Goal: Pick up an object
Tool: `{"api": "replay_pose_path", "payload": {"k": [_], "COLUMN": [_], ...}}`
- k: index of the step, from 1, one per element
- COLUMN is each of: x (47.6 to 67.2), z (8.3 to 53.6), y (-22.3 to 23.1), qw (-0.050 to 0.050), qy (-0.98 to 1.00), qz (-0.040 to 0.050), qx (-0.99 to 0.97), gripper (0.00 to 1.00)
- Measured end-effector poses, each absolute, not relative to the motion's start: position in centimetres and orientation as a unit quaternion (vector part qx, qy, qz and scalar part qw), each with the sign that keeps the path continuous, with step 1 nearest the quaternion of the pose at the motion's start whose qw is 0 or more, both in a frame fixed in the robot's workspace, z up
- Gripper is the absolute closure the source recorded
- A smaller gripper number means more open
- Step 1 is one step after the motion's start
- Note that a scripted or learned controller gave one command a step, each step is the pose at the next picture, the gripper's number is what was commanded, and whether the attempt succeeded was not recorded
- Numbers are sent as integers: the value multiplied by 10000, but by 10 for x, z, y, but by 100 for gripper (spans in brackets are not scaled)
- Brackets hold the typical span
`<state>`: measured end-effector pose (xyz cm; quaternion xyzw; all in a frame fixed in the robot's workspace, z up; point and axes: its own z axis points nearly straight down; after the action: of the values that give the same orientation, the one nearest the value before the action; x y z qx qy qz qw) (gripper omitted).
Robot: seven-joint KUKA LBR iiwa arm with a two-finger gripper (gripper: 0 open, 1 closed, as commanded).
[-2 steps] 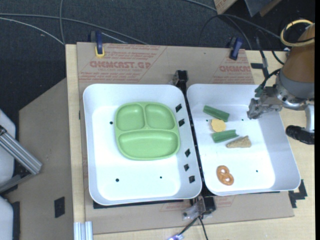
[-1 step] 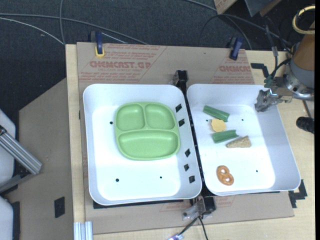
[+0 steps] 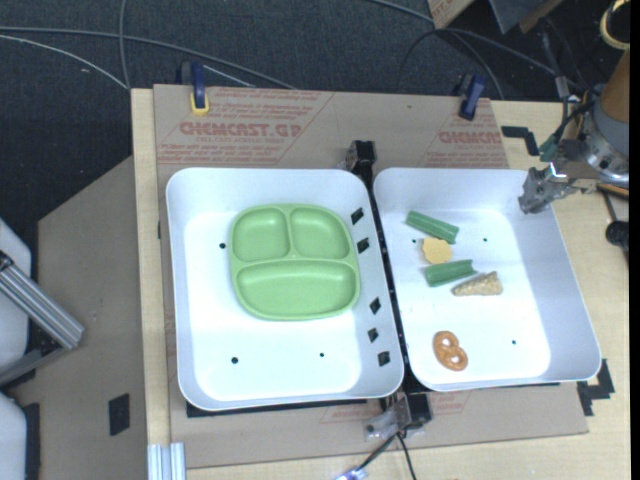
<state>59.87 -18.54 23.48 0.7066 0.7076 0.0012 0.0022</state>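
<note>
- Your end effector (image 3: 535,190) sits at the far right corner of the right bin (image 3: 560,268); you cannot tell its state from here, and nothing shows in it.
- The pickable pieces lie well to its left and nearer the camera: two green sticks (image 3: 432,226) (image 3: 448,272), a yellow piece (image 3: 436,251), a tan wedge (image 3: 478,285) and a pretzel (image 3: 449,350).
- Choose the pretzel: it lies apart from the cluster.
- Centre above it before descending.
</note>
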Motion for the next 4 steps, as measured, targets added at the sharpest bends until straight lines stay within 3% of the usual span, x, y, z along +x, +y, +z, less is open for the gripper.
{"api": "replay_pose_path", "payload": {"k": [1, 3, 4], "x": [591, 595, 585], "z": [226, 230, 238], "y": [-135, -38, 18], "qw": [-21, -18, -20], "qy": [7087, 7091, 7095], "qz": [0, 2, 6], "qx": [7055, 7051, 7047], "gripper": [100, 100, 100]}}
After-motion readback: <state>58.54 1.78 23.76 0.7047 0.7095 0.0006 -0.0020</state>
